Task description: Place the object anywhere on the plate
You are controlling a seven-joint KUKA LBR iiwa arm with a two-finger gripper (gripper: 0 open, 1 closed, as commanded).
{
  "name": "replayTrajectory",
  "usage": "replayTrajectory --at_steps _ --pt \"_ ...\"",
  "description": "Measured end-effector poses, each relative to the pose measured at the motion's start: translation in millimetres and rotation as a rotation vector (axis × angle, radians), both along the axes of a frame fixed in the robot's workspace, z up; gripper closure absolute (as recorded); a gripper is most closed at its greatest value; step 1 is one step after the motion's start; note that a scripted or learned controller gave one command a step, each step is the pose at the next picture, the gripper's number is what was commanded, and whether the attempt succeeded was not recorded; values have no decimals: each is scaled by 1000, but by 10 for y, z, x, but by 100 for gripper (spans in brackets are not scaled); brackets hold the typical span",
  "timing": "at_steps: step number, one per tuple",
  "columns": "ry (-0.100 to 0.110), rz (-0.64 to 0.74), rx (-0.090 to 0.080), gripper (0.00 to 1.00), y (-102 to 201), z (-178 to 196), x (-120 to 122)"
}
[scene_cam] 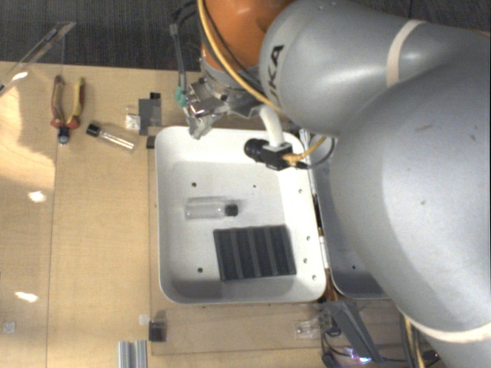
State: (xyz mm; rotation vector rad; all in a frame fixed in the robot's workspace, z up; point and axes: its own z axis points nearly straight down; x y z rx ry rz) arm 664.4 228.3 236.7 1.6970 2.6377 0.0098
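Gripper (196, 121), grip state unclear, at bin (173, 282) far rim; vial (211, 208) beside black plate (254, 252), apart

The arm (383, 129) is glossy grey with an orange band (242, 14), black KUKA lettering and a yellow cable (222, 52) looping along it

The grey arm (368, 129) reaches in from the right (orange band uppermost), wrist bent down.

Vial (209, 208) behind rack (254, 253) in bin (173, 228)
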Motion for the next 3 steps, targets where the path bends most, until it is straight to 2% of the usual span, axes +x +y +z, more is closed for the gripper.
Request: replayTrajectory --at_steps 1,2,3 --pt "6 12 -2 100 -17 -981 -131" --pt "-9 443 -1 100 -91 -1448 -565" --pt "-3 874 -5 100 -5 -1051 -264"
